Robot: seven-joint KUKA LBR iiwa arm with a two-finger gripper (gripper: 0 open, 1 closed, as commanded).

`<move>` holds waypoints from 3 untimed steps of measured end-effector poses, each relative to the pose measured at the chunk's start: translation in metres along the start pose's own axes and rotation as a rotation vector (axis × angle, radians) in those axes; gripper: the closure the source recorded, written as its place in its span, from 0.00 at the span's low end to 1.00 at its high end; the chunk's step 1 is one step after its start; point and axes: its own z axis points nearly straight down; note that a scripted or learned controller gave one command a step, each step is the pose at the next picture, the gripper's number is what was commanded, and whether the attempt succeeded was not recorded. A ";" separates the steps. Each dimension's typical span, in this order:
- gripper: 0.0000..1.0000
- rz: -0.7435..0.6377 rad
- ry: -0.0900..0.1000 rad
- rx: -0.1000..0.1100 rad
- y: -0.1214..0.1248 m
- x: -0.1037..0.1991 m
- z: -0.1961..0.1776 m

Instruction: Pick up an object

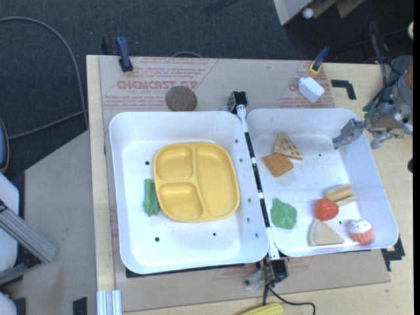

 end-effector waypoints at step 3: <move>0.00 -0.001 0.001 0.001 -0.096 0.089 0.145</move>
